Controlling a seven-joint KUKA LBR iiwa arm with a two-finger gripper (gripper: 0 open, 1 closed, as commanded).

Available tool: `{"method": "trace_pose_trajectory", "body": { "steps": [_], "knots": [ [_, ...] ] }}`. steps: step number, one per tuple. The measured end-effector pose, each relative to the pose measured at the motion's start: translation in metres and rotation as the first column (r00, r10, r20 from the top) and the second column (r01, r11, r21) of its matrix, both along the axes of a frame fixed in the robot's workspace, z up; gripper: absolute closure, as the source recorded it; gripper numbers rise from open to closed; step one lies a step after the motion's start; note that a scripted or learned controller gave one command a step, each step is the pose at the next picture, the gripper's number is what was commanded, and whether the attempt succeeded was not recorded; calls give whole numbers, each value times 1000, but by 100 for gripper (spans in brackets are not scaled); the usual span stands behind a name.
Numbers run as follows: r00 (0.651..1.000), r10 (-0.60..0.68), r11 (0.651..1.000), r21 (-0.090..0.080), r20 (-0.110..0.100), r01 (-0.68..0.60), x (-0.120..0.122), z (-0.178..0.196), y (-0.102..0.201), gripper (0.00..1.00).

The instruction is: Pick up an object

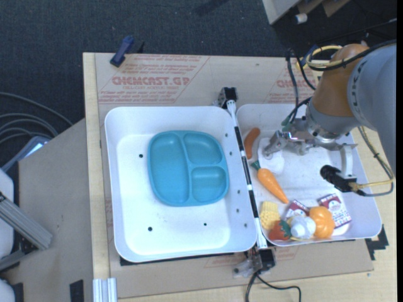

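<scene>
With the jaws (pixel 277 146) low in the right white plastic bin (pixel 368 216), grip state unclear, the nearest target is the tapered orange plastic carrot (pixel 273 184) just below, best grasped across its narrow width, clear of the bin's dividing wall.

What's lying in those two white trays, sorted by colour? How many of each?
Blue: 1, the divided plate in the left bin
Orange: 3, a carrot, a sausage, a round fruit
Yellow: 1, a corn cob
Red and white: 1, a small carton
Total: 6 I can tell apart; the corner heap in the right bin may hide more.
</scene>
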State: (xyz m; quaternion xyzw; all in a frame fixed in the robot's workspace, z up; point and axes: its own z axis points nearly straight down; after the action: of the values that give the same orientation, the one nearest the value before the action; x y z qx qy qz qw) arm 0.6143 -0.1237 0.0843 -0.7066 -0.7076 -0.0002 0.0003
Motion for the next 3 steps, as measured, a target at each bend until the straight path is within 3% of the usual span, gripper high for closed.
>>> {"method": "trace_pose_trajectory", "body": {
  "steps": [1, 2, 3],
  "knots": [
    [1000, -1, 1000, -5, -14, 1, 49, 1, 25, 0],
    [1000, -2, 1000, 0, -2, 2, -29, 0, 13, 0],
    [1000, 0, 1000, 0, -9, 0, 51, 1, 14, 0]
  ]
}}
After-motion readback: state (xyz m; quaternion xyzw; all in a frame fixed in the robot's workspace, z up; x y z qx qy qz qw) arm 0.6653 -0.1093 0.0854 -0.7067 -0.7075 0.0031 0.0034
